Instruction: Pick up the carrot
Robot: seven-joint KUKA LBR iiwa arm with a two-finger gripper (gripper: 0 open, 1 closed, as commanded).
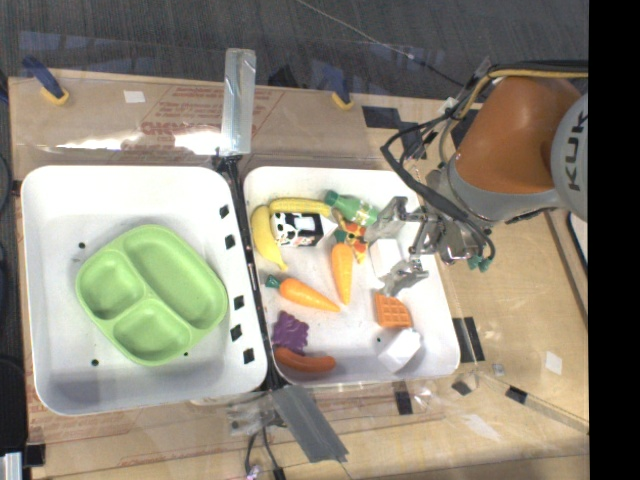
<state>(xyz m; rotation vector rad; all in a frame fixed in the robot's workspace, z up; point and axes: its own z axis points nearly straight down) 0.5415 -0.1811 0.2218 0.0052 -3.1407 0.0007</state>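
Two orange carrots lie in the right bin: one carrot stands roughly upright in the view near the bin's middle, and another carrot lies slanted to its lower left. My gripper hovers over the bin's right part, to the right of the upright carrot. Its two fingers are spread apart with nothing between them.
The right bin also holds a banana, a black-and-white block, a green toy, a waffle piece, a white block, purple grapes and a sausage. A green divided plate sits in the left bin.
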